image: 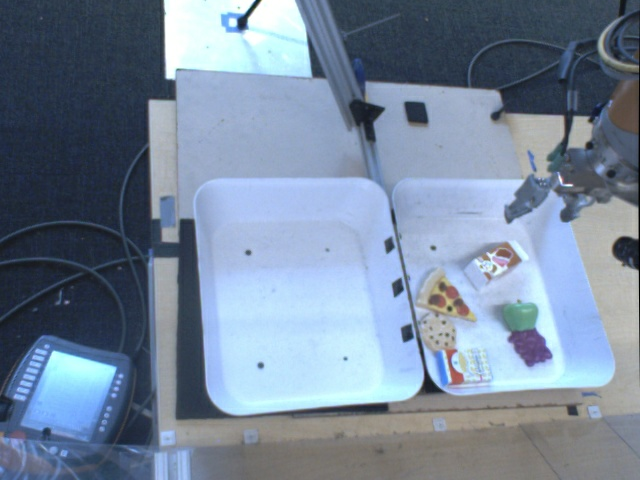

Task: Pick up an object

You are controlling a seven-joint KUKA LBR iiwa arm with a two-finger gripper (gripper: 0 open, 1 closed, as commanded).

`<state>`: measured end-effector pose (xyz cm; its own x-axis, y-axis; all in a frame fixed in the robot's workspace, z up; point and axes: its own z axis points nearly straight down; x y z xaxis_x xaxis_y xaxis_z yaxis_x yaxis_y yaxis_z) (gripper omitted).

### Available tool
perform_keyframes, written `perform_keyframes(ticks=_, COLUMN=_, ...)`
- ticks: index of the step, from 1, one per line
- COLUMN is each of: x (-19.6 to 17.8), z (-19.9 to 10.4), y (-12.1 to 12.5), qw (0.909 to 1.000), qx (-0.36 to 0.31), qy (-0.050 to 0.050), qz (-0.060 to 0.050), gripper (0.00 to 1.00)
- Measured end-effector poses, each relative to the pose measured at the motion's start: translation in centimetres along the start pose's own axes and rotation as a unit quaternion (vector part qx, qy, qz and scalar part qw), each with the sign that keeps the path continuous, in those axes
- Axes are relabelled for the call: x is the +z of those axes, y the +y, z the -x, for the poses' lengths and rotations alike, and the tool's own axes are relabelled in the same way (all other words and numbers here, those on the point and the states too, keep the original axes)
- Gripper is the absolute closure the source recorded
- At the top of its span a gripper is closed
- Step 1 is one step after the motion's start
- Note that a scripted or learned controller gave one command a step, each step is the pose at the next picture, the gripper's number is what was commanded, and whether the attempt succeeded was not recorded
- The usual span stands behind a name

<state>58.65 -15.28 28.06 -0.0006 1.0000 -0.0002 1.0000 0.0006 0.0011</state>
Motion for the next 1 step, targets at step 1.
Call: perform_keyframes(ticks=1, x=-5.02, z=-11.46, y=1.84, qw=1.0000, qx=-0.005, qy=0.001, qz=0.002, gripper=0.00)
